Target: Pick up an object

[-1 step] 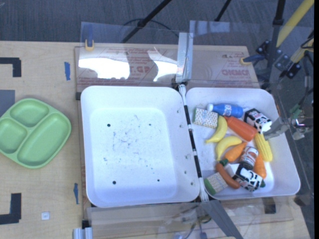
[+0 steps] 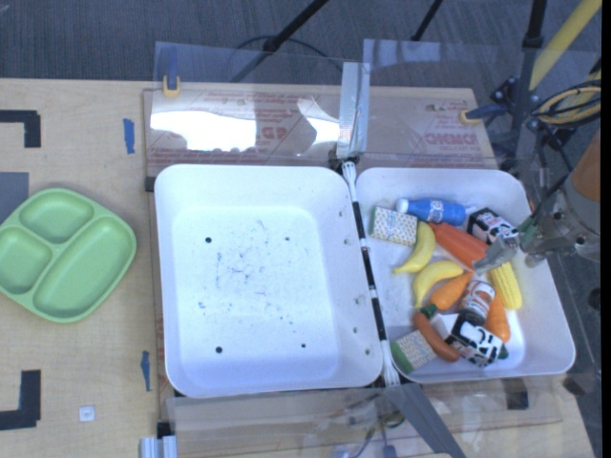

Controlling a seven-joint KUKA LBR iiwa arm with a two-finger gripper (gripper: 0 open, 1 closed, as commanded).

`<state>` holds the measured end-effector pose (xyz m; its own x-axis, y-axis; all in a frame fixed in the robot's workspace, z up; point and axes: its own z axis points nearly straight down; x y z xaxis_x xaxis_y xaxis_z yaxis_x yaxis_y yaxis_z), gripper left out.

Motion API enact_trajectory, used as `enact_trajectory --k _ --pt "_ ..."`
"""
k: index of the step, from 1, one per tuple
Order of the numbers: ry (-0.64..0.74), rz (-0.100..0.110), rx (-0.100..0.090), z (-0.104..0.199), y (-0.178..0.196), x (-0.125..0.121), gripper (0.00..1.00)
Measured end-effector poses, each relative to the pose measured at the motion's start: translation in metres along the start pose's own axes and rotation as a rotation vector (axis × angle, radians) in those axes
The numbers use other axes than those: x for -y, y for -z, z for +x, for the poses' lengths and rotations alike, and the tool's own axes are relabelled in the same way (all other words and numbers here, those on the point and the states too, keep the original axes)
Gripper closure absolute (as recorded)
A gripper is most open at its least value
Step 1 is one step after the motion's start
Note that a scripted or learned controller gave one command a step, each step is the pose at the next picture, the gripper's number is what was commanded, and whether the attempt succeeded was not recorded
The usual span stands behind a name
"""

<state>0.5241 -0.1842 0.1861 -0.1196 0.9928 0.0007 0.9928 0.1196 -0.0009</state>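
The right bin (image 2: 544, 332) holds a pile of toy items. Among them are a blue bottle (image 2: 434, 208), a checkered cracker (image 2: 393, 224), a yellow banana (image 2: 420, 249), an orange carrot (image 2: 460, 243), a corn cob (image 2: 507, 285), a small red-and-white bottle (image 2: 480, 301) and a black-and-white toy (image 2: 474, 340). My gripper (image 2: 498, 249) reaches in from the right and hangs low over the pile's right side. It is between a black-and-white carton (image 2: 491, 224) and the corn cob. Nothing visibly sits in it.
The left bin (image 2: 253, 265) stands beside the right one, with a ridge (image 2: 368, 265) between them. A green divided plate (image 2: 62, 253) lies on the bench at far left. Clear upright panels (image 2: 353, 113) stand behind the bins. Tripod legs and cables crowd the right edge.
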Motion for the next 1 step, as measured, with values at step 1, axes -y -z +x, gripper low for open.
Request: enact_trajectory --k 1 --pt "0.105 -0.005 -0.002 -0.0228 -0.0906 0.0045 0.0"
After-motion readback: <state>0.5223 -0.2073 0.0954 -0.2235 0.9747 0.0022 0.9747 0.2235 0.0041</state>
